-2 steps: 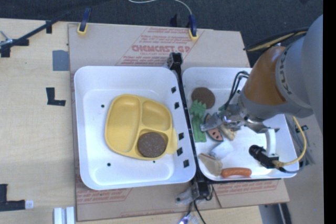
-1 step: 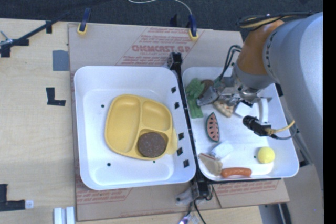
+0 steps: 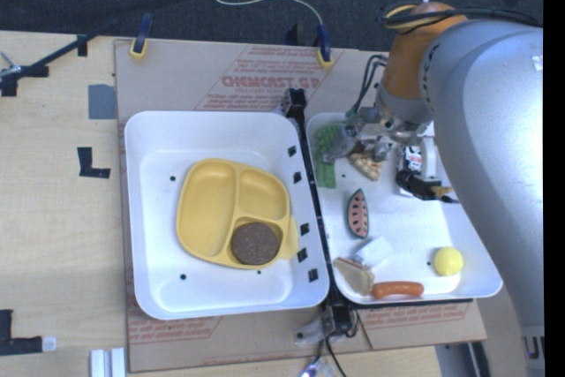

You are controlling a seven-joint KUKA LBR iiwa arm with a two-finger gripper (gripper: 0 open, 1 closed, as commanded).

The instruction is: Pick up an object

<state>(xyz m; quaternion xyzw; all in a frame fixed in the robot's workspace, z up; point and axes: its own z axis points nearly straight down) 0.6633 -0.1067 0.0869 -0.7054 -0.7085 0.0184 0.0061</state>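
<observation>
Gripper (image 3: 360, 146) low at right bin (image 3: 472, 234) far edge, over green item (image 3: 328, 139) and tan item (image 3: 365, 163); grasp state unclear. Yellow plate (image 3: 216, 199) with brown disc (image 3: 255, 243) mid left bin (image 3: 150, 190).

1. The left bin (image 3: 150, 190) is white; in it lies a pale yellow divided plate (image 3: 216, 203) bearing a dark brown round patty (image 3: 255, 243).
2. The right bin (image 3: 472, 265) is white too; it holds a red watermelon slice (image 3: 357, 214) with dark seeds and a green rind, a bright yellow lemon (image 3: 448, 261), an orange-red sausage (image 3: 397, 289), a tan bread slice (image 3: 355, 275), a white block (image 3: 374, 251) and a green leafy piece (image 3: 328, 139).
3. The arm (image 3: 494, 128) is silver-grey; an orange band (image 3: 406, 66) sits above its wrist.
4. The bench (image 3: 53, 234) is light wood; the board (image 3: 212, 75) under the bins is brown with red lettering; two clamps (image 3: 139, 45) are yellow with blue handles.
</observation>
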